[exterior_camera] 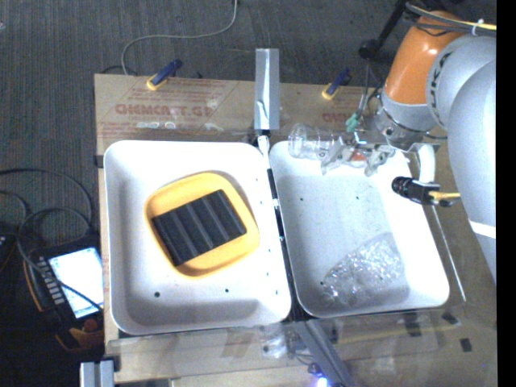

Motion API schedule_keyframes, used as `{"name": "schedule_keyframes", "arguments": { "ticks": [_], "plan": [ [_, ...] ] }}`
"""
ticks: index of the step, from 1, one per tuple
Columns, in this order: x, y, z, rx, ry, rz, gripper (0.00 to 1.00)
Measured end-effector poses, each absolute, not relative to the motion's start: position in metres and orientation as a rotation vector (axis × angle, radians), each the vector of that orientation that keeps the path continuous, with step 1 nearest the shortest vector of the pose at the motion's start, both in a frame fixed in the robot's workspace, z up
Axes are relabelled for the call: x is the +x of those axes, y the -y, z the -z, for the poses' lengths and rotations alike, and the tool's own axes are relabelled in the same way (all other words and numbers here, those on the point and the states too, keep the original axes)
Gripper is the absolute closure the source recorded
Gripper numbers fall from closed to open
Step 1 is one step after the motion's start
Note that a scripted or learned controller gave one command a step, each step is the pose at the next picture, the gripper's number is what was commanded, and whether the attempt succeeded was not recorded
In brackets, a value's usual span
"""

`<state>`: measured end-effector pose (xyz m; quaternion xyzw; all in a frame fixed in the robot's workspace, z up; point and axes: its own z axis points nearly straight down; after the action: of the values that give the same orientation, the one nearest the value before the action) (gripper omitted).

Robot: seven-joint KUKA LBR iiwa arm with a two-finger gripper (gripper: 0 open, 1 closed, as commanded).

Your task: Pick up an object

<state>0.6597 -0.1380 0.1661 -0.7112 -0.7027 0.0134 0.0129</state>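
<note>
**Clear cup at the gripper, over the right bin's far edge**

Nearest you, a crumpled clear plastic piece (364, 268) lies in the right bin (419, 240), well below the gripper and toward the bin's near side. Left of it, in the left bin (129, 216), a yellow tray with a black ribbed insert (201, 224) sits well apart from the arm. Farther back, your gripper (355, 153) hangs over the right bin's far rim, and a clear plastic cup (310, 143) lies on its side, touching its left end. You cannot tell how far its grip is open.
</note>
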Motion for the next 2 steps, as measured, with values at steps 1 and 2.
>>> {"name": "schedule_keyframes", "arguments": {
  "ticks": [1, 2],
  "plan": [
    [0.638, 0.194, -0.169, -2.144, 2.298, -0.006, 0.00],
    [0.618, 0.209, -0.144, -2.010, 2.463, 0.034, 0.00]
  ]
}}
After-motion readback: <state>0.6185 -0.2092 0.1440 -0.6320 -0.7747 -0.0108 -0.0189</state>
